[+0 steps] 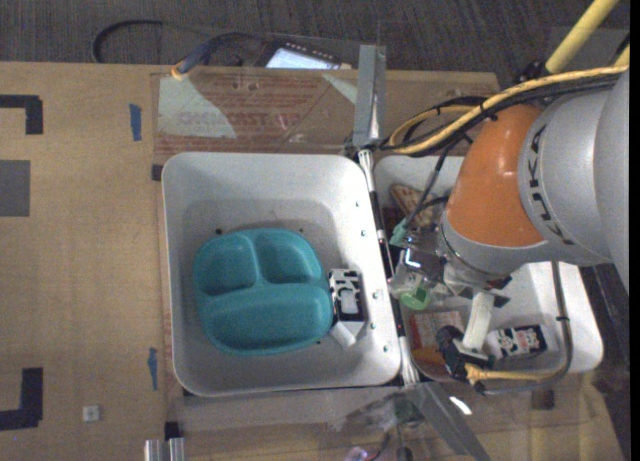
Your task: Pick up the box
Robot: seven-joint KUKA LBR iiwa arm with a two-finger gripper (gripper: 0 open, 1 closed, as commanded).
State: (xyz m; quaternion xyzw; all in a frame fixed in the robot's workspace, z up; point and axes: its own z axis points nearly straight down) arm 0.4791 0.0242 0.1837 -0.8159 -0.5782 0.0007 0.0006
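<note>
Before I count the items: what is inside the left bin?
The left bin holds a teal tray and a small black-and-white box touching the tray's right edge. Whatever lies under the tray is covered.

You see a teal tray (262, 289) in the left bin (190, 189), a small box (345, 294) touching its right edge, the arm (540, 184) over the right bin (585, 344).

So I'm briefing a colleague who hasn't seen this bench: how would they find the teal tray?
Look at the left white bin. On its floor lies the teal tray, a rounded plate split into three compartments. A small black-and-white box sits by its right edge; the tray is far larger, and the only teal thing there.
</note>
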